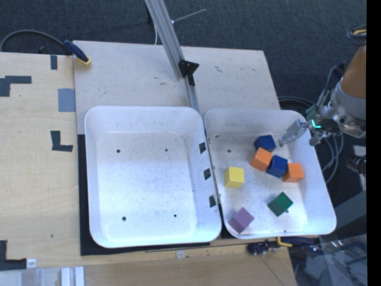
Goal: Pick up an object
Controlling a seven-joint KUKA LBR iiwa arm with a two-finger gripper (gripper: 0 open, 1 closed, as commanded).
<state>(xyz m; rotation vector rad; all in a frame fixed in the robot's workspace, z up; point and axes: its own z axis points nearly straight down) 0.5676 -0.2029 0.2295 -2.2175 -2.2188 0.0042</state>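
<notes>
Fingers of the gripper are seen as one grey tip over the upper right part of the right bin; whether they are released or clenched cannot be told, and nothing is seen between them. The tip is located just beside the upper blue cube, to its right, and contact cannot be confirmed. The arm is positioned at the right edge, beyond the bin rim. Seven blocks are contained in the right bin. An orange cube is placed directly below the upper blue cube, touching a second blue cube, which is in turn touched by a second orange cube. A yellow cube is set apart to the left. A green cube and a purple cube are located nearer the front rim, apart from each other. The left bin is mounted alongside, rims touching.
</notes>
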